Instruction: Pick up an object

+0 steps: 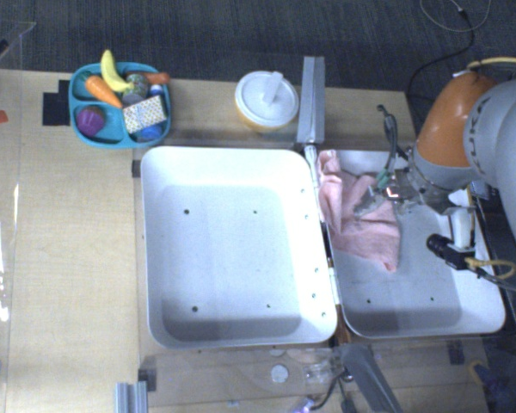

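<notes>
White and shallow, the left plastic bin [232, 248] is sitting nearest the lower edge of the view on the pale wooden bench [60, 274], its floor showing a few small dark dots, and the right white bin [413, 308] is lying just beside it, the two rims touching along a shared seam. Lying in the upper left part of the right bin is a crumpled pink cloth [361, 222], bunched against the wall next to the seam and spreading down toward the bin's middle. The two-finger gripper [387, 188] is hanging over the cloth's upper right edge, right at the fabric, but whether its fingers are spread, pressed together or pinching the cloth is something I cannot tell, since that spot is small and blurred. Behind it the grey arm with the orange band [460, 127] is reaching in from the right, covering the bin's upper right corner. Farther back, a grey metal post [311, 101] is standing at the top of the seam between the bins, and a round white lidded container with a yellow rim [267, 100] is sitting just to its left. Farthest left, well apart from the bins, a blue divided tray [79, 132] is holding toy food, among it a yellow banana [112, 72] and an orange carrot [101, 90]
</notes>
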{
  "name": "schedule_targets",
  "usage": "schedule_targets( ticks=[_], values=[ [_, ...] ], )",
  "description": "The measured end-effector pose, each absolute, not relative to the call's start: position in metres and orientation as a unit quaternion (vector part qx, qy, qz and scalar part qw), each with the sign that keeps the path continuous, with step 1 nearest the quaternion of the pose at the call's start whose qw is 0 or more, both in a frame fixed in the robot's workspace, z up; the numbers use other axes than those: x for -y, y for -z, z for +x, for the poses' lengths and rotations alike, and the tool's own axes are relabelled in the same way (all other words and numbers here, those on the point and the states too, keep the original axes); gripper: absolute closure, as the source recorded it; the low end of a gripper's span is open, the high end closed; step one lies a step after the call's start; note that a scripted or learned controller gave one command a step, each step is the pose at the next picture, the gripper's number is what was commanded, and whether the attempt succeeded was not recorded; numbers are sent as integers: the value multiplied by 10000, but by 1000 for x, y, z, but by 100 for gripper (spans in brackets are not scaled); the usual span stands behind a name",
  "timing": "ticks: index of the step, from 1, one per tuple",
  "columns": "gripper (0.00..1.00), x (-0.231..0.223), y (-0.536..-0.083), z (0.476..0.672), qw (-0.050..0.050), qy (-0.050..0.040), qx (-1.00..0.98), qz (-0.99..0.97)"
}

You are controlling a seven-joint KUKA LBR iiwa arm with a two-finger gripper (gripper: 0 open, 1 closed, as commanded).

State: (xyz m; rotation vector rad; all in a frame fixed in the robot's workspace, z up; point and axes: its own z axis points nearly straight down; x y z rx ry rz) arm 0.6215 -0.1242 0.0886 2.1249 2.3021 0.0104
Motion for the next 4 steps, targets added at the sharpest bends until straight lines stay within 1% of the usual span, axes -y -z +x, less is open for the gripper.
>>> schedule_targets(
  ticks=[1, 2, 3, 4],
  values=[
    [0, 117, -117, 614, 38, -24, -7716, 6361],
    [0, 103, -91, 671, 30, -11, -7819, 6234],
    [100, 102, -103, 673, 67, -26, -7841, 6207],
    [100, 91, -201, 671, 64, -30, -8473, 5310]
  ],
)
